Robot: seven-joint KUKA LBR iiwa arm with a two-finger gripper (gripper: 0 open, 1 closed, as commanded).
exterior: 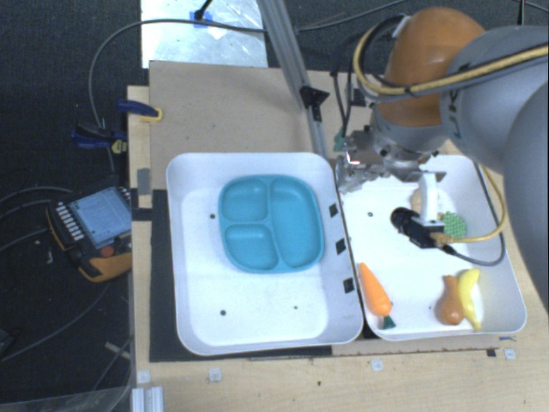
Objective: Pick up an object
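Worktop (225, 108), two white bins, one arm (480, 84) entering from the right of the frame.
Left bin (197, 299): one blue divided plate (270, 223), lying flat in the bin's upper half. Right bin (390, 247): carrot (375, 291) at the lower left, close to the wall shared with the left bin; banana (471, 297) at the lower right, touching a brown item (448, 304) on its left; small green item (454, 225) at mid right. Gripper (353, 172): over the upper left corner of the right bin, near the shared wall, well apart from carrot, banana and brown item. Nothing is seen held in it; whether it is open or closed cannot be told, as the wrist hides it.
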